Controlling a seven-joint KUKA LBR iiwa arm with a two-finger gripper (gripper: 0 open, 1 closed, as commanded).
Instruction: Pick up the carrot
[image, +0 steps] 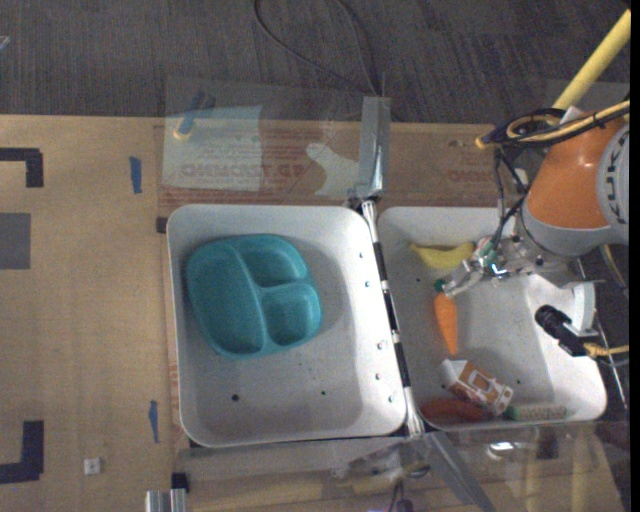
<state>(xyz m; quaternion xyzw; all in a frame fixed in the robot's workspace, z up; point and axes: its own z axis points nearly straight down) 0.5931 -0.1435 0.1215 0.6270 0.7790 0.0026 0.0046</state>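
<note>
The orange carrot (446, 321) lies on the floor of the right bin (520, 330), pointing roughly toward the near edge, its top end near the bin's middle left. My gripper (462, 281) hangs just above the carrot's top end, reaching in from the right under the grey arm with its orange band (572, 188). Nothing shows between the fingers.
A yellow banana (443, 255) lies behind the gripper in the right bin. A small orange-and-white carton (476, 384), a red item (452, 408) and a green stick (538, 411) lie along its near edge. The left bin (330, 390) holds a teal divided plate (253, 293).
</note>
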